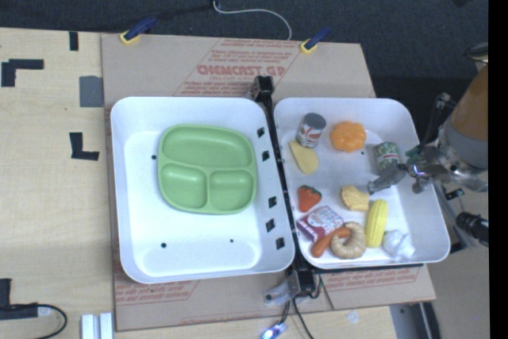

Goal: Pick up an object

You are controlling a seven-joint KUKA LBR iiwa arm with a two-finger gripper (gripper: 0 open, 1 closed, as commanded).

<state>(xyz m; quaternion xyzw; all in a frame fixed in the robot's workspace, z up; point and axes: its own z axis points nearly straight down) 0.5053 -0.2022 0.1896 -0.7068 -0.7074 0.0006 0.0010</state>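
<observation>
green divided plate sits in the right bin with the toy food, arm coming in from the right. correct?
Not quite. The green divided plate lies in the left bin, by itself; the toy food, such as the corn cob and orange, is in the right bin. The camera view shows it. The arm does come from the right.

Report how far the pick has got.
Done: the gripper has reached the right bin, low beside the small green can. In hand: nothing visibly held. Left: grasp and lift; the corn, orange and other toys lie loose in the bin.
</observation>
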